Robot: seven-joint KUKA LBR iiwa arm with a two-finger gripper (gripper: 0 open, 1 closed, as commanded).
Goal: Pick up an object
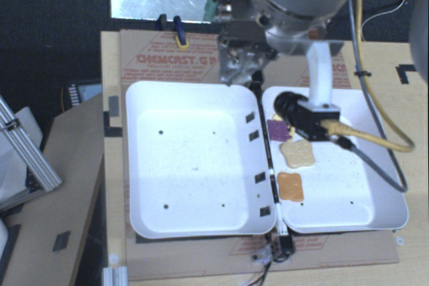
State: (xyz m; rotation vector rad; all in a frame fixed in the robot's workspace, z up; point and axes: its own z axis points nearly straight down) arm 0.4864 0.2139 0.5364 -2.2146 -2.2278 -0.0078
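Gripper: parked over right shallow white bin's far-left corner, likely for lining up; openness couldn't be told tbh
Targets: beige toast-shaped slab, orange square and purple scrap were bunched along its left wall

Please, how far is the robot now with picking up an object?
Done: nothing lifted; the flat purple piece, beige bread-shaped slice and orange square slab lie in the right white bin. In hand: the gripper hangs over the bins' far edge, away from them. Left: reach one, grasp, lift.
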